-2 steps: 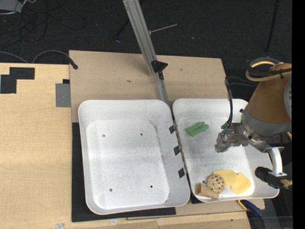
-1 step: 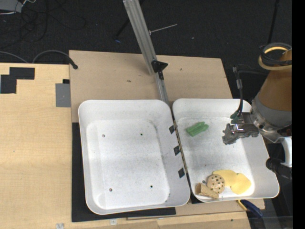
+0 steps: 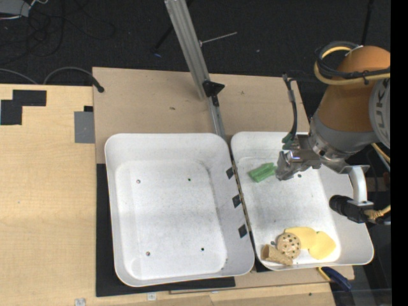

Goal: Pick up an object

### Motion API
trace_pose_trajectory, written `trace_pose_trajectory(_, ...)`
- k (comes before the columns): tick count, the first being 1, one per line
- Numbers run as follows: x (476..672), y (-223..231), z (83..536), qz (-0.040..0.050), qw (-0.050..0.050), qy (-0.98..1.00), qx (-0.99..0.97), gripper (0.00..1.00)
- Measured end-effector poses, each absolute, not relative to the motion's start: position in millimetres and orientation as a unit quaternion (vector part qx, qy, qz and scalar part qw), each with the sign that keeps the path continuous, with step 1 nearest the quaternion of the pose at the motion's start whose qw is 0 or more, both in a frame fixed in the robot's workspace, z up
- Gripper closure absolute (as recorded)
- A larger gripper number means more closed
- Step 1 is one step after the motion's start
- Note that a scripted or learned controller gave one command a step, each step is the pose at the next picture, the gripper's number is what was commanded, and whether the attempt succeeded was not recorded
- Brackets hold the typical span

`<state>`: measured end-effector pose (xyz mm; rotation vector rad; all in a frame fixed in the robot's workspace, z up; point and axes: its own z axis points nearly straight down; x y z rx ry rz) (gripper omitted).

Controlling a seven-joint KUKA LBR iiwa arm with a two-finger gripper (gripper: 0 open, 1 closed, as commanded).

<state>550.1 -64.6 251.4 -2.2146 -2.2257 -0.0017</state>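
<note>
A small green block point(image 3: 261, 172) lies in the upper left of the right bin point(image 3: 338, 196). My gripper point(image 3: 285, 169) hangs just to the right of the block, close to it or touching it. Near the bin's front edge lie a yellow flat piece point(image 3: 312, 242) and a brown, dotted, cookie-like object point(image 3: 285, 245). The arm's grey and orange wrist point(image 3: 350, 101) rises above the bin's right side.
The left bin point(image 3: 167, 209) sits beside the right one, with black clips point(image 3: 234, 199) along the shared edge. A slanted metal rail point(image 3: 191, 50) stands behind the bins. A black and white fixture point(image 3: 354, 203) juts out at the right bin's right rim.
</note>
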Motion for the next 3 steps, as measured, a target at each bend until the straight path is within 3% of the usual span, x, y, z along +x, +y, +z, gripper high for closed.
trace_pose_trajectory(3, 609.0, 67.5, 226.5, 0.0008, 0.001, -0.708, -0.707, 1.00)
